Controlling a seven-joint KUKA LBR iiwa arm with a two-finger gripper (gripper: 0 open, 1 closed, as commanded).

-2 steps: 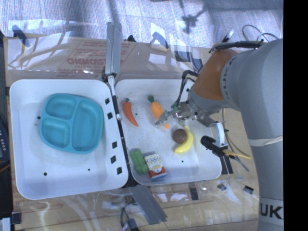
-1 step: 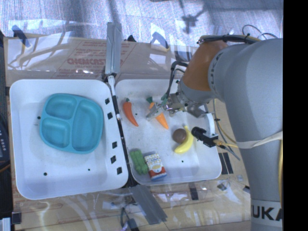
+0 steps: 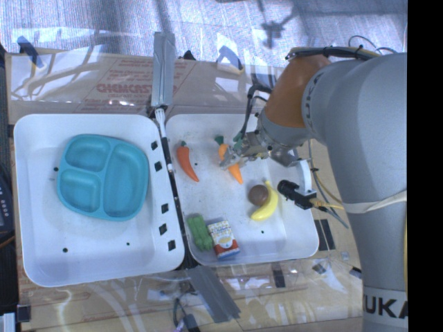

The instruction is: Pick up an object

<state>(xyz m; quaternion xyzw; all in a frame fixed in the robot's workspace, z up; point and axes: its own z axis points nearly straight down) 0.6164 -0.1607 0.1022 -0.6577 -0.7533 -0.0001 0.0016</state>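
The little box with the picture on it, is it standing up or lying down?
Lying down. The little box rests flat on the floor of the right bin, picture side up, beside the green thing.

Bright, even light from above, and both white bins (image 3: 90, 268) come out almost washed out. Glare streaks run across the clear sheet (image 3: 104, 81) behind them, with pale reflections along the bench's near edge too. Soft shadows only: a faint one under the blue plate (image 3: 104, 175), a dim patch beneath the arm (image 3: 346, 116). Focus is slightly soft throughout, fine detail grainy, the floor at top striped with noise.
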